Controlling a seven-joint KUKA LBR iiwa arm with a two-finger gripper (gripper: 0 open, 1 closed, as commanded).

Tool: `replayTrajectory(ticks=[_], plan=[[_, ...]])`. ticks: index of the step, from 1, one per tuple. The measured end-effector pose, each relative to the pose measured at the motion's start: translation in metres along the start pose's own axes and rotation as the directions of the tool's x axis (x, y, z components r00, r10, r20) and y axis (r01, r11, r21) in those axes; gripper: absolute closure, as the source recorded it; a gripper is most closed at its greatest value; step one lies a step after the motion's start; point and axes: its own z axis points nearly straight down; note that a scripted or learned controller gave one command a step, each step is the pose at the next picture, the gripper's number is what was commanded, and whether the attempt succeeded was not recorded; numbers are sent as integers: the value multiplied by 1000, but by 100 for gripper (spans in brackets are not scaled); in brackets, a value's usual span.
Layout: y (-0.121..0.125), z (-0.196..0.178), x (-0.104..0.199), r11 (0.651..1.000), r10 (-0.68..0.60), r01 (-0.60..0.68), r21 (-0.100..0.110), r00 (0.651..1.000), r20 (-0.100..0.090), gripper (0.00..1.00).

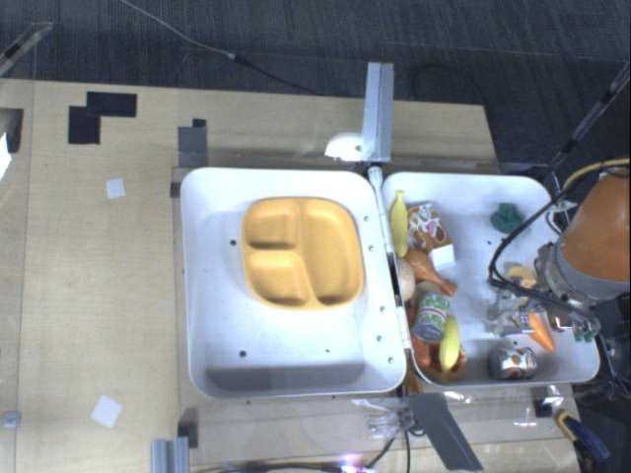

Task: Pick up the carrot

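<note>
While the grey arm [592, 249] with its orange band reaches in from the right, its tool [515, 315] hangs low over the right-hand white bin [473, 187], toward that bin's near right part. The metal parts of the tool are tangled with cables in this view, and I cannot tell how the tool is set.

The carrot [540, 331] lies in the same bin, just beside the tool on its right and partly tucked under the wrist. It is a small orange piece, pointing toward the bin's near right corner. Nothing shows it gripped. Just in front of it, near the bin's front wall, lies a shiny silver can [512, 364] on its side.

Along the left wall of that bin runs a row of play food: a yellow banana [398, 223] at the far end, a brown and white patterned packet [427, 227] beside it, an orange-brown item [429, 267] below that, a green-labelled can [431, 315], and a second small banana [450, 345] at the near end. A teal object [507, 217] sits apart near the far right of the bin.

Left of it, the other white bin [207, 294] holds a yellow divided plate [301, 252] with three compartments. Both bins rest on the pale wooden counter [89, 304], which bears black marks [99, 114] near its far left corner.
</note>
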Motion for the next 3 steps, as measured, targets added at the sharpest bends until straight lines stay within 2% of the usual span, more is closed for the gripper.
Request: replayTrajectory(ticks=[1, 2, 3], plan=[[-17, -98, -2, 995, -95, 95, 3, 995, 6, 100], [19, 0, 4, 1000, 10, -10, -1, 1000, 4, 100], [58, -61, 10, 1000, -21, 21, -3, 1000, 2, 100]])
